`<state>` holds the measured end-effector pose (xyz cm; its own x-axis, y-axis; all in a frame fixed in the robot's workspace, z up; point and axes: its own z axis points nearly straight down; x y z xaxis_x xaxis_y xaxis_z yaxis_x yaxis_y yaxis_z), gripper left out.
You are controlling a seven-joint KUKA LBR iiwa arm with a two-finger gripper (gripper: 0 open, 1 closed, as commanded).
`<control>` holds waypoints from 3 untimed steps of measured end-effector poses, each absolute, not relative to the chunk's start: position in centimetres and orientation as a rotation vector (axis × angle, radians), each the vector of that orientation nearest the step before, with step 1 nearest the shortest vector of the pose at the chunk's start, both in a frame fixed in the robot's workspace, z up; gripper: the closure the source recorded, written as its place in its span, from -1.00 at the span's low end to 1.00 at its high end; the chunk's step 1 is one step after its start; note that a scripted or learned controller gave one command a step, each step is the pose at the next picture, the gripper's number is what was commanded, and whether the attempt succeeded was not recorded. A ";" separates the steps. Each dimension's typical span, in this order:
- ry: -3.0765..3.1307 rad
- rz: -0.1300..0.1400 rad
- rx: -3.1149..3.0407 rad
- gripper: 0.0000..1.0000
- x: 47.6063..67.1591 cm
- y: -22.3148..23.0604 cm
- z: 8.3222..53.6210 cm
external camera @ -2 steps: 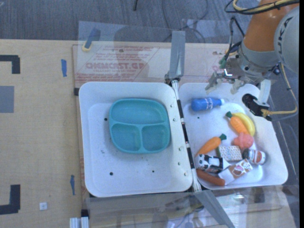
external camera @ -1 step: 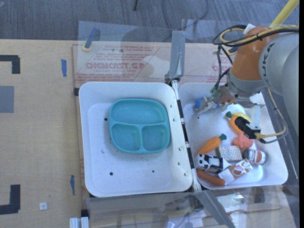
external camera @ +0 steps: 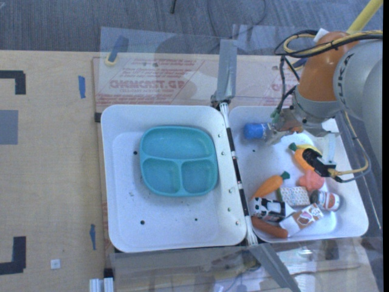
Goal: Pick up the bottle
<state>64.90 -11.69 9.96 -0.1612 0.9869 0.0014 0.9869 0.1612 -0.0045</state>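
While the gripper point(external camera: 281, 128) sits low in the right bin point(external camera: 352, 224) against the blue bottle point(external camera: 254, 130) at its far-left corner, you are at the grasp step, though its grip cannot be told, so confirm the hold before lifting.

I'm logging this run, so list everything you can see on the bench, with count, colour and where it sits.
Bins: two, white, side by side on the bench.
Tray: one, teal, three compartments, in the left bin.
Bottle: one, blue, lying at the top left of the right bin, beside the gripper.
Carrot: one, orange with green top, middle of the right bin.
Other toy items: several, mixed colours, clustered in the lower right bin.
Arm: one, grey with orange band, over the right bin.
Gripper: one, next to the bottle.
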 end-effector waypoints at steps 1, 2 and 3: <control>-2.169 0.004 -2.271 1.00 63.5 -5.1 18.2; -2.169 0.004 -2.271 -1.00 63.5 -5.1 18.2; -2.018 0.003 -2.405 -1.00 62.2 -10.6 9.0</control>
